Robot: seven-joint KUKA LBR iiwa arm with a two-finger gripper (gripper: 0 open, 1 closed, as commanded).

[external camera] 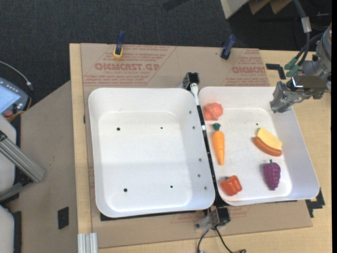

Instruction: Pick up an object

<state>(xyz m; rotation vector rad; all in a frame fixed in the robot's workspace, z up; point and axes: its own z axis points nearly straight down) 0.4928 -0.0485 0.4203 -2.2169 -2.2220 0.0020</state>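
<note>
The grey metal end effector (281, 100) hangs over the far right corner of the right shallow white plastic bin (305, 157). I cannot tell how it is set, and nothing shows in its grip. Nearest to it lies the yellow and orange plastic toy wedge (268, 142), in the right part of that bin. It looks light, hard and a bit slippery, so a pinch across its thin sides seems best. Nearer lies the small purple toy grape bunch (271, 174). The long orange toy carrot (218, 147) lies to the left.
</note>
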